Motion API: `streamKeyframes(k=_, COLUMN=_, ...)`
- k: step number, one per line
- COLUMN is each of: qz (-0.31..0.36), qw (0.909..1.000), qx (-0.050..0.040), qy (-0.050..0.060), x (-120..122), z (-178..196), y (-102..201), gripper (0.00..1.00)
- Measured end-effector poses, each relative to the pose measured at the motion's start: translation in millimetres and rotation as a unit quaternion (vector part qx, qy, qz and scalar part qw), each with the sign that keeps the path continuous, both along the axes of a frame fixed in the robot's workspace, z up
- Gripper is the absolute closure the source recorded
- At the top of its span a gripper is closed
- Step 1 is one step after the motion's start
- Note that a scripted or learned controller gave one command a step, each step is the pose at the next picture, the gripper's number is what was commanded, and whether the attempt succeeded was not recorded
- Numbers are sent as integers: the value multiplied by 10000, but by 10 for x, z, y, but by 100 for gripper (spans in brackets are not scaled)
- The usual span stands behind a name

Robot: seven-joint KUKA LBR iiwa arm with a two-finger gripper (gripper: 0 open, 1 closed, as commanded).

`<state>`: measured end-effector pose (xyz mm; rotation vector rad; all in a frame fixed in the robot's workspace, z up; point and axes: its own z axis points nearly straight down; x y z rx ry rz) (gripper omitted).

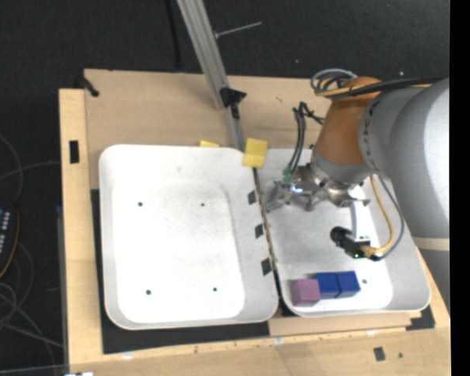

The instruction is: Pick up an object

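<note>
The grey arm with its orange band [346,128] reaches from the right over the right bin [376,300]. Its gripper [298,194] hangs above the upper left part of that bin, close to the divide between the bins. A purple block [304,291] lies at the bin's near edge, and a blue block [336,283] touches it on the right. Both blocks rest on the bin floor, well below the gripper and apart from it.
The left bin [172,233] lies beside the right one. A yellow block [254,153] sits at the far edge between the bins, with a smaller yellow piece [209,143] to its left. A slanted metal pole [207,45] rises behind.
</note>
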<state>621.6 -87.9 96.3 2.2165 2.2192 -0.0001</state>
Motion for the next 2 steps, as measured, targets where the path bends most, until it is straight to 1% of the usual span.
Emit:
streamKeyframes(k=1, qz=-17, qw=10000, qx=-3, qy=-13, x=412, z=20, y=-571, gripper=0)
streamKeyframes(k=2, qz=-15, qw=10000, qx=12, qy=11, x=-191, z=353, y=-349, gripper=0)
